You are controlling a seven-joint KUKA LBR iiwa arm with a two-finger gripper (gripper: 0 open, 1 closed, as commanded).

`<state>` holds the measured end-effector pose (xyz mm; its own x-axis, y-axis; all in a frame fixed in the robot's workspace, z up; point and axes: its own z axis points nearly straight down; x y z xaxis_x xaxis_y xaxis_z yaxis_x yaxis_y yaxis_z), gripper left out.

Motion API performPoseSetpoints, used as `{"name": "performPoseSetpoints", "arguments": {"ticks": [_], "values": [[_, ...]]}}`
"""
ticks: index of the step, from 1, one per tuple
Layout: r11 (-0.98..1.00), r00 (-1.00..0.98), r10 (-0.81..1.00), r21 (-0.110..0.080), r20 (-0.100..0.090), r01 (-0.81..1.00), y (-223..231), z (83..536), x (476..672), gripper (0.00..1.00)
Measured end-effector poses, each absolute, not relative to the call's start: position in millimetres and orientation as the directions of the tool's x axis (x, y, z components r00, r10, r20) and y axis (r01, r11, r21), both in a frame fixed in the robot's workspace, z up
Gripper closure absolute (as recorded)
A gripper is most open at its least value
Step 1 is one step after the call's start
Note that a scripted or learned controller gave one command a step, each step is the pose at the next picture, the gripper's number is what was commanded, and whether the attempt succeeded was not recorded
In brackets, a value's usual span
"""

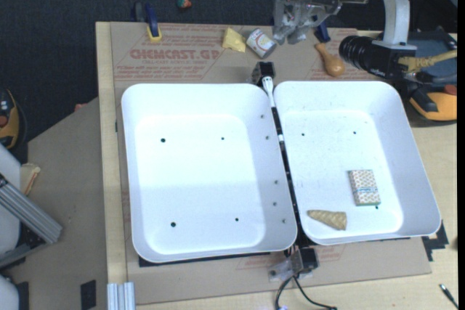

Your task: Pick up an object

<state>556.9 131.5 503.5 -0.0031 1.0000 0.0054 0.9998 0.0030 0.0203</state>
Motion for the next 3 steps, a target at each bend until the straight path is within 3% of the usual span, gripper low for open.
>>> {"name": "performPoseSetpoints", "arguments": {"ticks": [1,2,3], "values": [[0.005,-0.005,1.000,-0.012,-0.002,1.000,194.7,392.9,582.7,1.00],[0.006,-0.006,1.000,-0.015,-0.003,1.000,227.0,294.8,512.2,1.00],[0.001,-0.001,1.000,0.017,0.006,1.000,224.3,432.8,541.9,1.00]]}}
